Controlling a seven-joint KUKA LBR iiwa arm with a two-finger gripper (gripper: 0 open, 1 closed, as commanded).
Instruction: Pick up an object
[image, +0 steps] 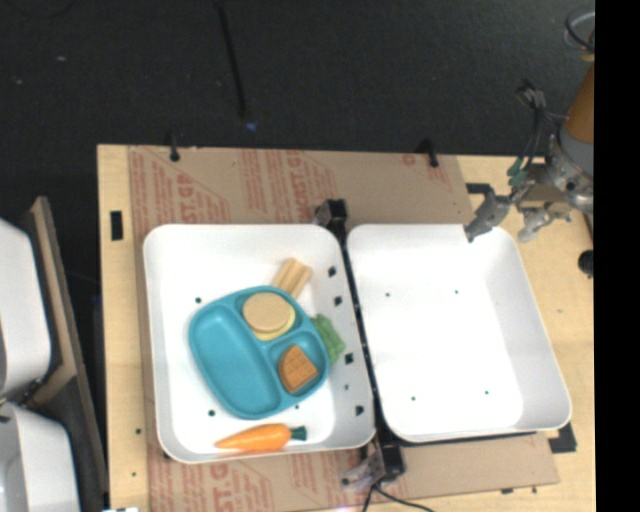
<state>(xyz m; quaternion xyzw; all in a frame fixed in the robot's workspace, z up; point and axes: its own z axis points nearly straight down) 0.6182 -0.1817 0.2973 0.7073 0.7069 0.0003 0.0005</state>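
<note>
The left bin (165, 300) holds a blue divided plate (232, 362) with a round tan cookie (269, 313) and a brown waffle-like piece (297, 368) in its compartments. A pale wooden block (292, 275) lies just beyond the plate. A green piece (329, 338) peeks out at the plate's right side. An orange carrot (258, 437) lies near the bin's front wall. My gripper (505, 220) hangs open above the far right corner of the right bin (450, 330), with nothing between its fingers, far from all the objects.
Both bins rest on a cardboard sheet (230, 190) over the wooden bench. Black clamps (331, 213) sit where the bins meet. The arm's wrist (560, 175) enters at the upper right.
</note>
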